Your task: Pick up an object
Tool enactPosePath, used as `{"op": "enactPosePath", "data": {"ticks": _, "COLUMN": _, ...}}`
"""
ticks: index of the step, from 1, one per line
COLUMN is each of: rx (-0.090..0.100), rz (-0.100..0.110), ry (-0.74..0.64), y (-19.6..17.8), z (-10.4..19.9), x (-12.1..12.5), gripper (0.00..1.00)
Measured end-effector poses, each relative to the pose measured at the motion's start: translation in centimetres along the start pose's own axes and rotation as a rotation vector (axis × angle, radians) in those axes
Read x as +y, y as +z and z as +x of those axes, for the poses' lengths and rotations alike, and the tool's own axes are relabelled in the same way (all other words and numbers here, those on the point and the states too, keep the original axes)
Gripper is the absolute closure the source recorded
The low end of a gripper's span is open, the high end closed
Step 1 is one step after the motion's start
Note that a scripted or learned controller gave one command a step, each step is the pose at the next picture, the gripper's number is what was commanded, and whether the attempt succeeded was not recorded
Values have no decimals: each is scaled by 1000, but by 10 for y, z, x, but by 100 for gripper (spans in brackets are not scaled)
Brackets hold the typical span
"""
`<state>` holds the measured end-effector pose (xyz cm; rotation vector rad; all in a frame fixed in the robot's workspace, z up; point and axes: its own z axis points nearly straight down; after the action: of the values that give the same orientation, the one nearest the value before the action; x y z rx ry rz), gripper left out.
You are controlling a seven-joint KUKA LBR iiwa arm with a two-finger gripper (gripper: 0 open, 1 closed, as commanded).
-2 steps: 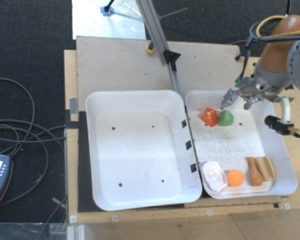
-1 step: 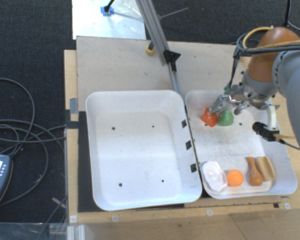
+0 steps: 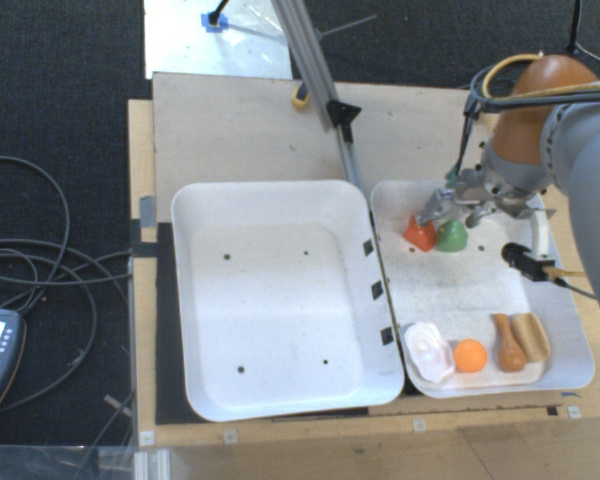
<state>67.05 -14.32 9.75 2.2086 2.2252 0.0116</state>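
Observation:
In the right bin (image 3: 467,290), a red wedge-shaped piece (image 3: 417,234) and a round green piece (image 3: 451,236) lie side by side at the far end. My gripper (image 3: 442,211) hangs right over these two, its tip at their upper edges. Whether it touches either one is hidden. Along the bin's near edge lie a white lumpy object (image 3: 427,351), an orange ball (image 3: 470,356), a brown stick-shaped piece (image 3: 507,343) and a tan bun-like piece (image 3: 531,336).
The left bin (image 3: 280,298) stands beside the right one, with a shared wall between them. A slanted grey pole (image 3: 315,63) crosses the back of the bench and ends near the right bin's far left corner. Cables lie on the floor at left.

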Motion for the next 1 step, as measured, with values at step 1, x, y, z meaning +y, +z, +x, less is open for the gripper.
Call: {"op": "enactPosePath", "data": {"ticks": 1, "rx": -2, "rz": -7, "ry": -3, "y": -13, "z": 0, "x": 2, "gripper": 100}}
